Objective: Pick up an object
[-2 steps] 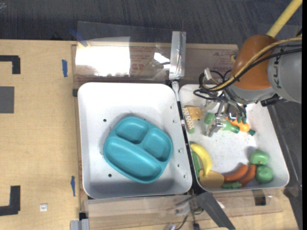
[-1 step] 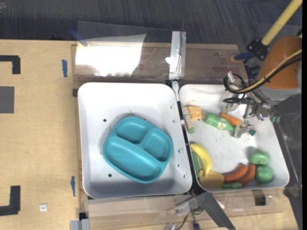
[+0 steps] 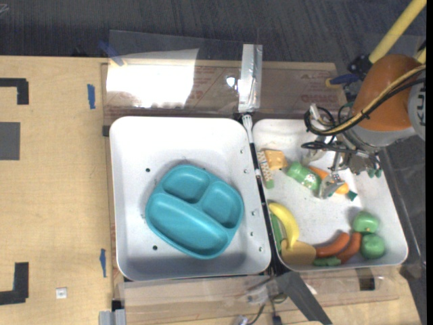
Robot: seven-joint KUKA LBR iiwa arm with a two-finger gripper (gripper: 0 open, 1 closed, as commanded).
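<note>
My gripper (image 3: 329, 185) hangs over the back half of the right bin (image 3: 396, 212), under the orange-banded wrist (image 3: 385, 93). Its tip sits just right of a green toy vegetable with an orange end (image 3: 302, 175), and a small orange piece (image 3: 336, 178) shows right at the tip. Whether anything is gripped is hidden by the wrist and cables. Another small orange bit (image 3: 352, 196) lies just to its right. Further forward lie a yellow banana (image 3: 285, 221), an orange-red carrot-like toy (image 3: 335, 244) and two green round toys (image 3: 366, 222) (image 3: 373, 247).
The left bin (image 3: 128, 181) holds a teal divided plate (image 3: 195, 210). A tan-orange snack box (image 3: 273, 160) lies at the right bin's back left, and a tan piece (image 3: 298, 252) at its front. Black and yellow cables (image 3: 338, 124) loop beside the wrist.
</note>
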